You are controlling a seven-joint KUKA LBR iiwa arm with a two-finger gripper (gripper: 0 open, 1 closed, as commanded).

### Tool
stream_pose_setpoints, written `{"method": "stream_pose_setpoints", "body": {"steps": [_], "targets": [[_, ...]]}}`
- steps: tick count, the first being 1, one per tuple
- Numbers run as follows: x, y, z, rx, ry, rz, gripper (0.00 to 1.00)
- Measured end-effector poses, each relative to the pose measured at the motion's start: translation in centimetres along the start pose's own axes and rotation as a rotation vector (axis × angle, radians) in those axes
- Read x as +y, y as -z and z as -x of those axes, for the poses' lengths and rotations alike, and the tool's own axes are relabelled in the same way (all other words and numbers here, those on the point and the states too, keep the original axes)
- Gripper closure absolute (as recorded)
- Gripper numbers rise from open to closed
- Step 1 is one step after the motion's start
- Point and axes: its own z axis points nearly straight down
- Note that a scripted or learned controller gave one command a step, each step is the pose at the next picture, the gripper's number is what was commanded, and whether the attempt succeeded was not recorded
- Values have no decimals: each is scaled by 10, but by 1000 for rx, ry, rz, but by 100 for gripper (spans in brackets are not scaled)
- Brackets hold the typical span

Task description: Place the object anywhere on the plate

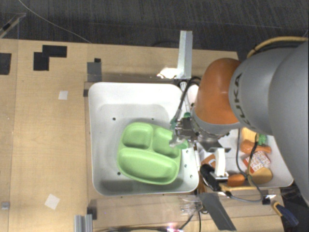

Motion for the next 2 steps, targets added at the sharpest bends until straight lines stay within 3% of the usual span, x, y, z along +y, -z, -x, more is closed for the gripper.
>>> {"method": "stream_pose_setpoints", "body": {"steps": [1, 2], "targets": [[0, 128, 34, 1, 187, 17, 100], [7, 142, 11, 2, -307, 7, 100]]}}
